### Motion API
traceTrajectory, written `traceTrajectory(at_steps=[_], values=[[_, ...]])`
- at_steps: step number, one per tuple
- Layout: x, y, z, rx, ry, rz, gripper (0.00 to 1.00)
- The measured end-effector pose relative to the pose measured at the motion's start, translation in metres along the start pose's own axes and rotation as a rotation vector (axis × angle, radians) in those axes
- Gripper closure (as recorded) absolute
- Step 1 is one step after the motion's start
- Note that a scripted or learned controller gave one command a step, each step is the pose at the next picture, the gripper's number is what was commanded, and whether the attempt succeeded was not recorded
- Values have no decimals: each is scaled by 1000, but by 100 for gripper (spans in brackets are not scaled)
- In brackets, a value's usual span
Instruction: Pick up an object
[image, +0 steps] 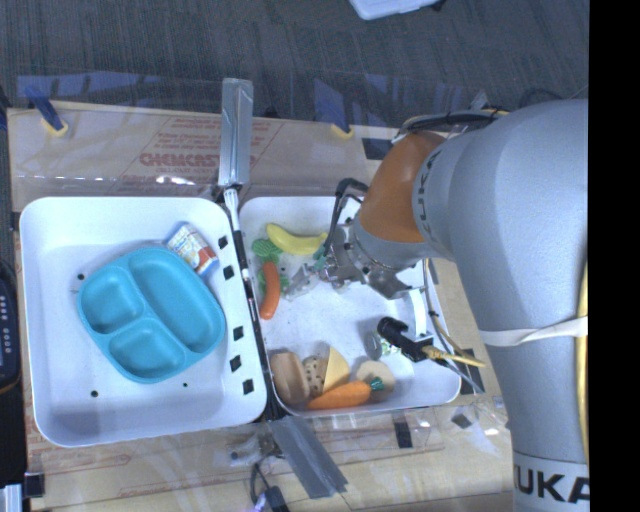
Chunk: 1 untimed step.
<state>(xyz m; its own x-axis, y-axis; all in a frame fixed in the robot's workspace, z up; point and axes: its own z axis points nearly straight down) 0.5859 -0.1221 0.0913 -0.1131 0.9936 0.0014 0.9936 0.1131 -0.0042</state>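
Left of the centre divider (240, 290), a white bin (60, 400) holds a blue sectioned plate (150, 312) and small carton (192, 247). Right of it, another bin (330, 330) holds banana (292, 239), carrots (269, 287), cheese (335, 367). Over the banana's right hangs the gripper (318, 268); I cannot tell its state.

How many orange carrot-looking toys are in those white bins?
2. One carrot lies along the near edge of the right bin, beside the cheese wedge. A slimmer one lies by that bin's left wall, below the banana. The arm may hide others.
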Motion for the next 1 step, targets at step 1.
traceTrajectory(at_steps=[1], values=[[22, 66, -1, -3, -1, -60, 0]])
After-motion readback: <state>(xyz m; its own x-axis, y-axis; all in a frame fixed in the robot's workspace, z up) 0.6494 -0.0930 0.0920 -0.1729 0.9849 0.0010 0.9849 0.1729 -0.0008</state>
